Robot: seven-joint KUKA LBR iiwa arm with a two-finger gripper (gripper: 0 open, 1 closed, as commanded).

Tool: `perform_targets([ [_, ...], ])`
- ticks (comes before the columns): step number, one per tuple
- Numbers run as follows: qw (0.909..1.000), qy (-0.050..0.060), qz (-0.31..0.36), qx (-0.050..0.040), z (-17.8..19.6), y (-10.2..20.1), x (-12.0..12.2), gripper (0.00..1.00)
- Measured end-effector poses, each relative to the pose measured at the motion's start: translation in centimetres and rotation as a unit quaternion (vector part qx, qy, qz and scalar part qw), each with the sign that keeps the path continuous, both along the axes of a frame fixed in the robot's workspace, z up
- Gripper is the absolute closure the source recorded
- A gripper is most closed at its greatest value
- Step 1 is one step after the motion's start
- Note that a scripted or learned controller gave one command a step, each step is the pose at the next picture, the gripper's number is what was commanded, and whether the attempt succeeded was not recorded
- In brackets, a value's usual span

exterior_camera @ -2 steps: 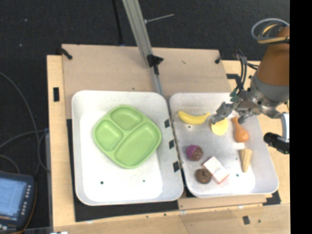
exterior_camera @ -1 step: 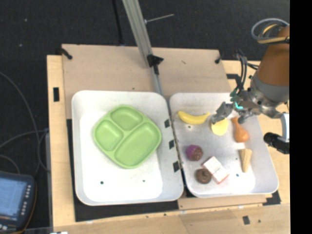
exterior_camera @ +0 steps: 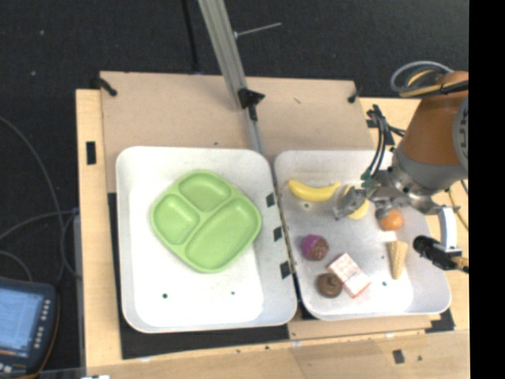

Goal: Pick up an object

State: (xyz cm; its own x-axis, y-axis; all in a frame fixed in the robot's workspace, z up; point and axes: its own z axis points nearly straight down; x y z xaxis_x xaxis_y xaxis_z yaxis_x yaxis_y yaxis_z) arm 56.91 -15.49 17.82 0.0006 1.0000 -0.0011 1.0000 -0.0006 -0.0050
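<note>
My gripper hangs low over the right bin, right above the right end of a yellow banana. The banana lies along the bin's back left, and part of it is hidden under the gripper. Just right of the gripper sits a small orange fruit. A purple, plum-like fruit lies in front of the banana. A brown round piece, a pink and white box and a pale cone lie toward the bin's front.
The left bin holds a green divided plate. A metal post rises behind the two bins. The arm's orange band looms over the right bin's back right corner, with cables beside it.
</note>
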Motion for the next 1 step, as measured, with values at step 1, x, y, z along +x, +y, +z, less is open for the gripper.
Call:
perform_targets([
  [1, 1.0000, -0.001, 0.000, 0.0001, -4.85, 0.77, 0.25, 0.00],
])
